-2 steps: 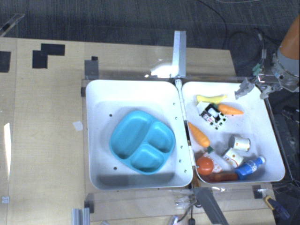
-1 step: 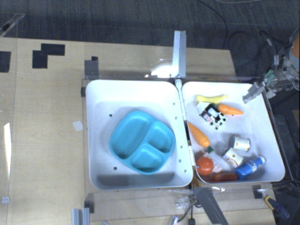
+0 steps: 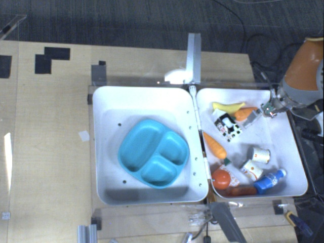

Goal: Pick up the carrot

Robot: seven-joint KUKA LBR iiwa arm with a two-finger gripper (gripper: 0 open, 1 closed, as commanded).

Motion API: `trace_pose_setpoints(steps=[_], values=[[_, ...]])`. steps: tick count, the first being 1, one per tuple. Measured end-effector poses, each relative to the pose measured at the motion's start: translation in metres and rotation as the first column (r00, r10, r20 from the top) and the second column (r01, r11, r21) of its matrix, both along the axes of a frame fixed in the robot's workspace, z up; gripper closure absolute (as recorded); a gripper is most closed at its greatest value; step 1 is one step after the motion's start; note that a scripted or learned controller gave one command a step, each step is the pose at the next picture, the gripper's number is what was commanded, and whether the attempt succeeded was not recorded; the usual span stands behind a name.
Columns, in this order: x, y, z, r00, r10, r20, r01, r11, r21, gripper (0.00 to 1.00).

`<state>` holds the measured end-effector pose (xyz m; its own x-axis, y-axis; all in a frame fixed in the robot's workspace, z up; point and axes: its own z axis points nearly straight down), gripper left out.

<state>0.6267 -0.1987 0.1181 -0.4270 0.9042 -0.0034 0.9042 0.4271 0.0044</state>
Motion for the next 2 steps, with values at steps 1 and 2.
trace_pose_setpoints(steps=[1,2], values=[[0.0407,0.0175,-0.0268,0.984,0.179,-0.013,-0.179,0.984,-0.005,0.00],[0.0455,0.0232,-0.0172,0.982,0.188,0.004,-0.188,0.982,-0.007,1.00]])
